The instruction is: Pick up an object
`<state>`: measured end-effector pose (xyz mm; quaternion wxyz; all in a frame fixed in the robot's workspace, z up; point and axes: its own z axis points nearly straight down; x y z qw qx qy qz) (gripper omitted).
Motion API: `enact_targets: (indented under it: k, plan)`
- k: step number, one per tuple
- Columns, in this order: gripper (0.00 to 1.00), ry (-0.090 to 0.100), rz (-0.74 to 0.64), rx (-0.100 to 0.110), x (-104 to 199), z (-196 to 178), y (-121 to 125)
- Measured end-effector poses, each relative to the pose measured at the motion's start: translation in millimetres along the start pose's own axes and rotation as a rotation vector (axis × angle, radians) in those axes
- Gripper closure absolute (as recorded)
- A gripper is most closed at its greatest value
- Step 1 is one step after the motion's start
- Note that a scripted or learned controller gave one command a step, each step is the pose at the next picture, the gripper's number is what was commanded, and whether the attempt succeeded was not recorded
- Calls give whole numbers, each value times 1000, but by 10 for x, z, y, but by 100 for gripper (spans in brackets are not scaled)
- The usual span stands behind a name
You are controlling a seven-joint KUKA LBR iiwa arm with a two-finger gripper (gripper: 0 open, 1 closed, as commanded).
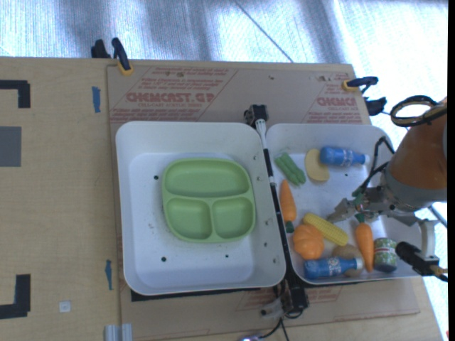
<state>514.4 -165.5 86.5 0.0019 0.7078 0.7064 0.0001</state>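
The right bin (370, 138) holds several toy foods. A blue bottle (342, 156) lies at the back beside a yellow round piece (316, 166) and a green bean pod (290, 169). An orange carrot (287, 202) lies along the bin's left wall. Toward the front are a yellow corn cob (325, 228), an orange pumpkin (308, 241), a second carrot (364, 244), another blue bottle (330, 266) and a small can (386, 254). My gripper (351, 208) hangs over the middle of this bin, just above the corn cob and the second carrot's green top.
The left bin (135, 190) holds a green three-compartment plate (208, 199). A black divider bar (269, 169) runs between the bins. My orange-banded arm (423, 165) covers the right bin's right side. Clamps (121, 54) grip the cardboard's back edge.
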Motion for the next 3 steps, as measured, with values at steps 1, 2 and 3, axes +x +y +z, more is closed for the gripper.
enact_targets:
  k: [1, 2, 3]
  plan:
    - [0, 1, 0, -1, -209, 0, -339]
    - [100, -3, 1, -6, -223, -111, -323]
    - [100, 3, -4, 2, 306, -808, -295]
